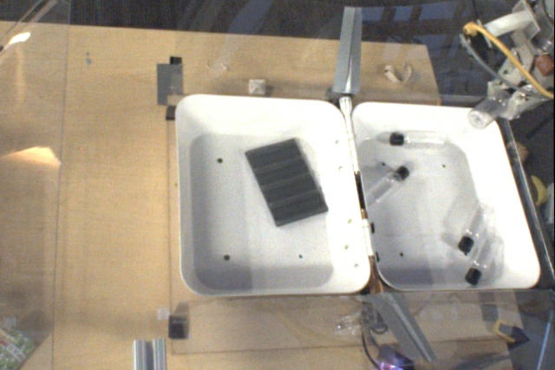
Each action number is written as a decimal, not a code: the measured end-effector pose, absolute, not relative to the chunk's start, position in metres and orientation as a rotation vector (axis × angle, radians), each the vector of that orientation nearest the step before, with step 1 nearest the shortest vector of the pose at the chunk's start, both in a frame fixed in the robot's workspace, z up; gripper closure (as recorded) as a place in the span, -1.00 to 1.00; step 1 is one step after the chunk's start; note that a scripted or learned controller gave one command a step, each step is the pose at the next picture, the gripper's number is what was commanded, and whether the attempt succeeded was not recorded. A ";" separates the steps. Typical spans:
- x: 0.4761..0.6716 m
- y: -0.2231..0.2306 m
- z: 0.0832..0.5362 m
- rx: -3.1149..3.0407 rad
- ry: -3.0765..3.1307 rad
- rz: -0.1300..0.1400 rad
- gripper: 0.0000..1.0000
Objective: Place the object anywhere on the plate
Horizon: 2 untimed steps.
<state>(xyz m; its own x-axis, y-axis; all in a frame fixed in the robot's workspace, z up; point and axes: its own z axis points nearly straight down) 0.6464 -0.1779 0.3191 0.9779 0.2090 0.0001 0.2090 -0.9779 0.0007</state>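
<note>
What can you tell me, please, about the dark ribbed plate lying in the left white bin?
The dark grey rectangular ribbed plate lies flat on the floor of the left shallow white bin, a little above the floor's middle and nearer the right wall. It is turned at an angle to the bin's sides. Four raised bands or so run across its top; it looks like matte plastic or rubber. Nothing rests on it, and it touches only the bin floor, apart from every wall.

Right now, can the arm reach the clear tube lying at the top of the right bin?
Probably yes. The gripper is over the top right corner of the right bin, and the clear tube lies uncovered with nothing between them.
</note>
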 end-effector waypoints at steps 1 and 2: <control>0.659 -0.204 0.326 3.121 0.362 -0.001 1.00; 0.663 -0.203 0.370 3.125 0.330 0.000 1.00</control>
